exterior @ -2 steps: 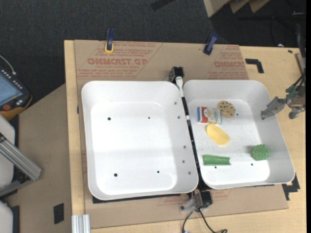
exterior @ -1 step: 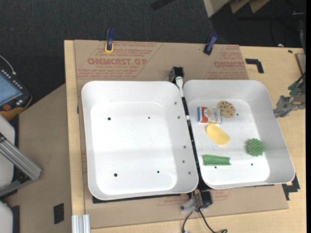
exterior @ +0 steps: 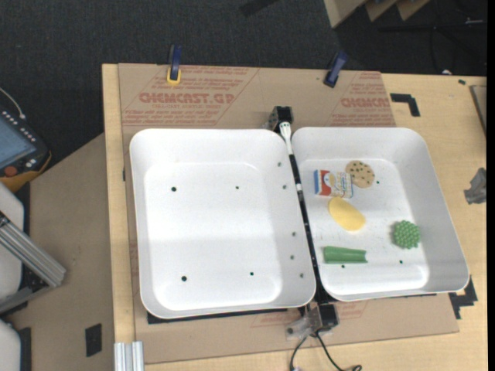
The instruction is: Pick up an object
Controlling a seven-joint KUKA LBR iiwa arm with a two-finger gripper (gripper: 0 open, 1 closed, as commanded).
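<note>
Since no object is lifted yet, the step in hand looks like choosing a target and coming down on it squarely. Both bins sit side by side on the bench; the left bin (exterior: 209, 222) is bare white, and every candidate lies in the right bin (exterior: 433, 207), in its middle and lower half.

A grey part (exterior: 474, 186) at the right edge may be the gripper; whether it is spread or closed I cannot tell.

The best pick is probably the green ball (exterior: 406, 234): it lies apart from the rest, with free floor all round, and its knobbly surface should give grip. The green bar (exterior: 343, 255) is longer but flat and low, so a descent would need to straddle its short side. The yellow piece (exterior: 347, 214) is smooth and rounded and may slip. It lies just below the carton (exterior: 332, 182), which nearly touches the cookie (exterior: 360, 174), so a close there risks nudging a neighbour.
</note>
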